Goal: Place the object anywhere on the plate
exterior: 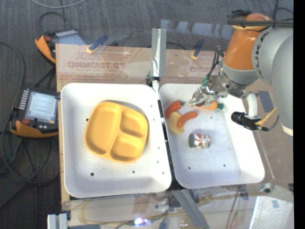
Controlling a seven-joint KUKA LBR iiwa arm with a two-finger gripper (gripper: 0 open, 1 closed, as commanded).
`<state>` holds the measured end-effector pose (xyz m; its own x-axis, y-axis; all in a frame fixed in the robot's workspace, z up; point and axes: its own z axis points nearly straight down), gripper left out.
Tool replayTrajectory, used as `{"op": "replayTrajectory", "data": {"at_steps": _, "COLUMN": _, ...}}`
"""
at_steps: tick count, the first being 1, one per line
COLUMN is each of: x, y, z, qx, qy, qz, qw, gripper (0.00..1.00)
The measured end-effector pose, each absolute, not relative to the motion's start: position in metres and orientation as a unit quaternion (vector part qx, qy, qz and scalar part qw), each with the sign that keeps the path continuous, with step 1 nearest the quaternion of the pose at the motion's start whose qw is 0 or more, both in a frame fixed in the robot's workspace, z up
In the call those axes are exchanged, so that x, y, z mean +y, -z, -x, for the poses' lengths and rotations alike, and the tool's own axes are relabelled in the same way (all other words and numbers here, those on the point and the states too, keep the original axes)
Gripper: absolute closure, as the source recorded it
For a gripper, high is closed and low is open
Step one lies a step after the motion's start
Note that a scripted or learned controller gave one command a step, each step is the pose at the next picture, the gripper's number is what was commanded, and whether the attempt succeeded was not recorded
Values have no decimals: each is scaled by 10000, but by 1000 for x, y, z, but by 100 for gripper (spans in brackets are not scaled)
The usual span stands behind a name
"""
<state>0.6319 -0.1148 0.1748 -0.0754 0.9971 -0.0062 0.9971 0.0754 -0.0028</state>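
A yellow plate (pixel 116 130) with three compartments lies in the left bin (pixel 71 175). My gripper (pixel 202 96) hangs over the far part of the right bin (pixel 238 171), under the orange wrist band. Just below and to its right lies a small orange object with a green end (pixel 212 106); whether it touches the gripper is unclear. To the left of the gripper are a red-orange piece (pixel 172 108), an orange sausage shape (pixel 187 119) and a pale yellow piece (pixel 175 127). A small red and white can (pixel 199 140) lies on its side nearer the middle.
The raised walls of the two bins meet between the plate and the objects (pixel 163 128). A black cable plug (pixel 243 119) juts over the right bin's right side. A pendant (pixel 35 112) lies left of the bench.
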Motion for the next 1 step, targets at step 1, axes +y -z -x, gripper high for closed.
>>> {"op": "replayTrajectory", "data": {"at_steps": 1, "x": -39, "y": -183, "z": -653, "qx": 7674, "qy": 15, "qz": -6411, "qw": 2, "gripper": 100}}
